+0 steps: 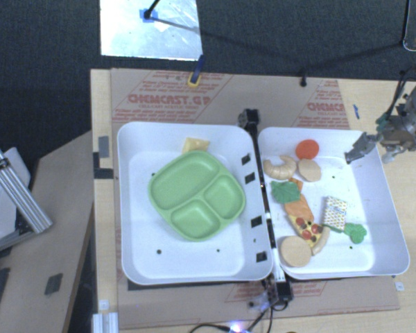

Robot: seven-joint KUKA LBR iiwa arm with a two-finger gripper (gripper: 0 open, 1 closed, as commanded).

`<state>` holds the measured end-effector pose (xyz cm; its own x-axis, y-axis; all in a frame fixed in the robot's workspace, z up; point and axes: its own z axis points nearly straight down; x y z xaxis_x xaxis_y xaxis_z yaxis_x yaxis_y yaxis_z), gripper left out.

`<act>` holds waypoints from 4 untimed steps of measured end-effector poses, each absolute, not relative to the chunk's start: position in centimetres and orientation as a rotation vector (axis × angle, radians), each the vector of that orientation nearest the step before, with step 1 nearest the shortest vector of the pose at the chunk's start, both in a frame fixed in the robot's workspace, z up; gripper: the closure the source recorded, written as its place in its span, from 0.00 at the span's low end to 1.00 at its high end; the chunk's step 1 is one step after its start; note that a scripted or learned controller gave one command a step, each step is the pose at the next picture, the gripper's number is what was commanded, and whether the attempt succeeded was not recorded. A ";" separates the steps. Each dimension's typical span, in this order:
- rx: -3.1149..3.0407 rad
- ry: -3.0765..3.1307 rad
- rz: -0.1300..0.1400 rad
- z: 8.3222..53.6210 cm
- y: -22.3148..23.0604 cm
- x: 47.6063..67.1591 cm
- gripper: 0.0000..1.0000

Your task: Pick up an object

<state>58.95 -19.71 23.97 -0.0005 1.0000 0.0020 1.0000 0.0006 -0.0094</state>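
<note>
Pincer (360, 149) sits over the right bin's (392, 217) far right corner, arm coming in from the right edge. Fingers hard to make out at this res; can't tell if wide or narrow. Nothing seen between them.

Right bin holds the toy food, all lying on the bin floor:
- red round pc (307, 148) near far edge, approx centre.
- croissant (281, 167) near far left corner, touching a tan round pc (309, 170) on its right, which sits just below the red one.
- green leafy pc (286, 191) by the left wall, just under the croissant.
- pizza slice (304, 221) mid-bin, running diagonally towards the near edge, top touching the leafy pc.
- patterned packet (335, 212) just right of the pizza, tilted.
- small green veg (356, 232) right of the packet's near end, w/ a thin stem reaching back towards the pizza.
- tan disc (295, 251) near the near left corner, w/ a pale curved pc (321, 241) touching its right side.

Pincer is well apart from most items; closest are the red and tan rounds.

Left bin (135, 186): green 3-section plate (197, 195) about centre, small yellow pc (195, 145) just beyond it by the far edge.

Both bins rest on brown cardboard (170, 96) on the table (69, 186). Shiny sheet (150, 19) lies beyond the table's far edge.
</note>
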 end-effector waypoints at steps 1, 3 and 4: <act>-2.219 -2.226 -0.001 24.6 -19.7 59.2 0.00; -2.216 -2.225 0.001 14.6 -18.3 59.5 0.00; -2.218 -2.221 0.003 8.5 -18.8 59.0 0.00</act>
